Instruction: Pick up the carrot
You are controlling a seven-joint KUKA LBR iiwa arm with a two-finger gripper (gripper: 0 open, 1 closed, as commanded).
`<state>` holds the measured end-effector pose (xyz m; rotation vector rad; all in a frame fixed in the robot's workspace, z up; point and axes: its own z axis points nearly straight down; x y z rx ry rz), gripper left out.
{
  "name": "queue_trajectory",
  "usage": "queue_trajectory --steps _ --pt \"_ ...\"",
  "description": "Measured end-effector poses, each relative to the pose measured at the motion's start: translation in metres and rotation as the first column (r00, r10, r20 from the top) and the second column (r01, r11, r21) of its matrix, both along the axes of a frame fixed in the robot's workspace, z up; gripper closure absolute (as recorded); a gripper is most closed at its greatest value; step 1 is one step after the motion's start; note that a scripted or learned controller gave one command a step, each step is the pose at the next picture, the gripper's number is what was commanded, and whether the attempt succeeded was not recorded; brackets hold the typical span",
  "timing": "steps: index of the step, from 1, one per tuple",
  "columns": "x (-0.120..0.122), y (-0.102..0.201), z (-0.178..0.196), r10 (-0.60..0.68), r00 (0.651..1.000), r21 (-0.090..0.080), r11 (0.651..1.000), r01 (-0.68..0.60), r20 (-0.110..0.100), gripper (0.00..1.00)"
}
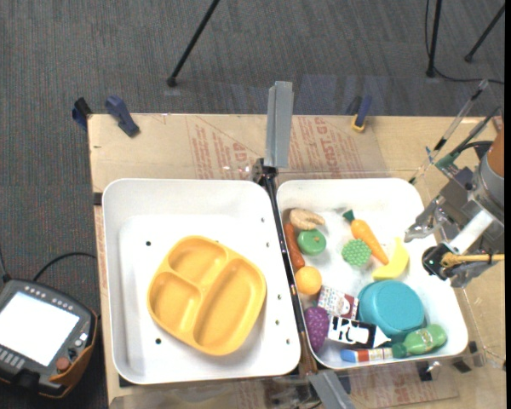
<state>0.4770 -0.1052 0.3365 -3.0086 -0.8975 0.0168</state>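
The carrot [369, 236] is orange with a green top and lies slantwise in the upper middle of the right bin [376, 187]. Its green end points to the back left. A green bumpy ball [356, 252] touches its left side, and a yellow wedge [393, 263] lies just to its front right. My gripper [425, 229] hangs over the right bin's right rim, a short way right of the carrot and apart from it. Nothing shows in its grasp.
The right bin also holds a green round piece [312, 242], an orange [307, 279], a teal bowl [392, 307], purple grapes [316, 324], a green bottle [422, 341] and small cartons [336, 301]. A yellow divided plate [207, 293] lies in the left bin [119, 228].
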Motion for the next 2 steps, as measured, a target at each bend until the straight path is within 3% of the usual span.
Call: queue_trajectory --steps 1,2 --pt "0.035 -0.005 -0.108 0.024 1.0 0.004 1.0 -0.024 -0.011 0.0" --pt "0.064 0.002 -0.222 -0.108 0.994 -0.001 0.994 0.108 0.02 0.0"
